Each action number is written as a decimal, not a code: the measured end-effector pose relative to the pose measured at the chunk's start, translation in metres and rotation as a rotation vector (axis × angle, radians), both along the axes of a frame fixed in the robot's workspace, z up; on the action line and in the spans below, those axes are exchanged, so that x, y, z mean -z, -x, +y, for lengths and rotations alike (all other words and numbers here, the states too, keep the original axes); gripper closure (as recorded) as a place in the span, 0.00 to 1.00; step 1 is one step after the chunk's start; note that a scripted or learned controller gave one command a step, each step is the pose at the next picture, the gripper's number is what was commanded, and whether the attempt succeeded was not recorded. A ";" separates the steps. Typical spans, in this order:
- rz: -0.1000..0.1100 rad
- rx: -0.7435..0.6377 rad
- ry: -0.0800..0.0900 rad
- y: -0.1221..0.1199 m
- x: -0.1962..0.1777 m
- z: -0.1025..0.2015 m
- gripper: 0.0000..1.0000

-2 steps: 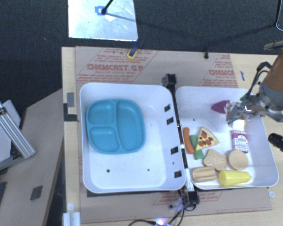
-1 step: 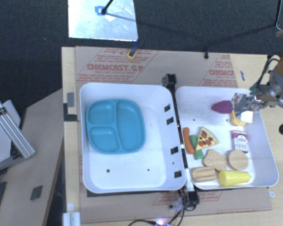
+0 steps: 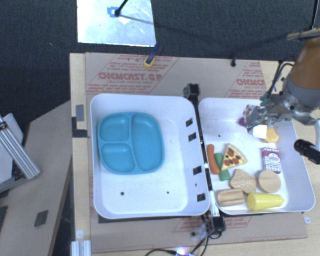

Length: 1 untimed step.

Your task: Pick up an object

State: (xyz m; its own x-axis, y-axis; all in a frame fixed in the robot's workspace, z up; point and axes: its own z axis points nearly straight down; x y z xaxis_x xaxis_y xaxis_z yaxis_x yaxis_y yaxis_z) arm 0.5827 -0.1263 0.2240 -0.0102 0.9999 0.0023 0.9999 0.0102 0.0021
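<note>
My gripper [image 3: 254,117] hovers low over the back of the right bin [image 3: 218,113], reaching in from the right. A small purple piece [image 3: 240,121] shows at its left side; I cannot tell whether it is held. Just right of the gripper lie a white block [image 3: 260,132] and a yellow-orange piece [image 3: 272,136]. Nearer the front sit a pizza slice [image 3: 233,157], an orange carrot [image 3: 212,159], a green piece [image 3: 222,167], a purple carton [image 3: 271,159], a bread slice [image 3: 242,181], a round cookie [image 3: 269,181], a bun [image 3: 230,197] and a yellow fruit [image 3: 264,200].
The left bin [image 3: 144,199] holds a blue divided plate [image 3: 130,142]. A black clip strip [image 3: 196,137] runs along the seam between the bins. A brown cardboard sheet [image 3: 133,73] lies under both bins, with a shiny metal plate [image 3: 116,15] behind it.
</note>
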 end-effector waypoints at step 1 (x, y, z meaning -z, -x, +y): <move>0.002 0.001 0.000 0.011 0.010 0.050 1.00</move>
